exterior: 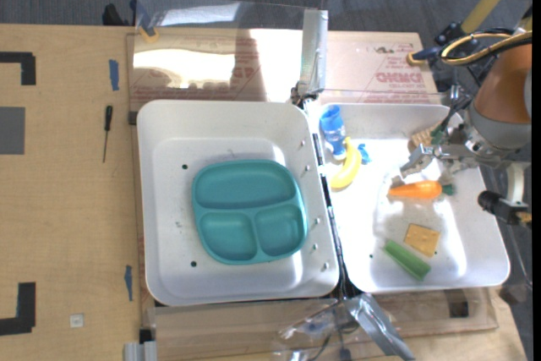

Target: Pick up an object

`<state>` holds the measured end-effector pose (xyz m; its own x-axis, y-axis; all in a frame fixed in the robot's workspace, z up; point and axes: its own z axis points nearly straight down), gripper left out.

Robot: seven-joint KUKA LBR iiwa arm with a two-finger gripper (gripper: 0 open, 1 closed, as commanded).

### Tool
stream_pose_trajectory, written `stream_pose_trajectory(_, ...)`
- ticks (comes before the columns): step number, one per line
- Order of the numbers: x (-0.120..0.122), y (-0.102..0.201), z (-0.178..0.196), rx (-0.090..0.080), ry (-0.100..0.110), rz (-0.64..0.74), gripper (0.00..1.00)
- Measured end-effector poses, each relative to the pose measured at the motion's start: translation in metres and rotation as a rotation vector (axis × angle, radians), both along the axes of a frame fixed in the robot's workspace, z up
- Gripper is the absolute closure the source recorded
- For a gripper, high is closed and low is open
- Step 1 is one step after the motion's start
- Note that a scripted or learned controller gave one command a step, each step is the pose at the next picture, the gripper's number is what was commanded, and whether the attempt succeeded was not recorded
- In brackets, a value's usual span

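Observation:
My gripper [416, 153] hangs over the right bin [486, 266], near its back right part, with its fingers spread open and nothing between them. Just in front of it, an orange carrot [415, 191] lies on the bin floor, close to the fingertips but apart from them. A yellow banana [345, 168] and a blue bottle [332, 128] sit by the bin's left wall. Toward the front lie a tan square piece [423, 239] and a green cucumber [407, 259].
The left bin [161, 182] holds a teal divided plate [248, 210]. A clear upright panel [313, 55] stands behind the bins. Cables [461, 46] and the arm's orange band [505, 89] crowd the right edge.

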<state>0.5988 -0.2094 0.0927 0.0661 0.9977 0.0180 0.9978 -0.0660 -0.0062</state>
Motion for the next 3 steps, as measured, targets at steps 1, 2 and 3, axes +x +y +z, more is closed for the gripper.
stream_pose_trajectory(1,-0.068,0.03,-0.005,-0.018,-0.009,-0.002,0.0)
stream_pose_trajectory(2,-0.025,0.064,0.045,-0.018,-0.012,0.138,0.0)
stream_pose_trajectory(3,-0.031,0.114,-0.005,-0.02,-0.011,0.026,0.0)
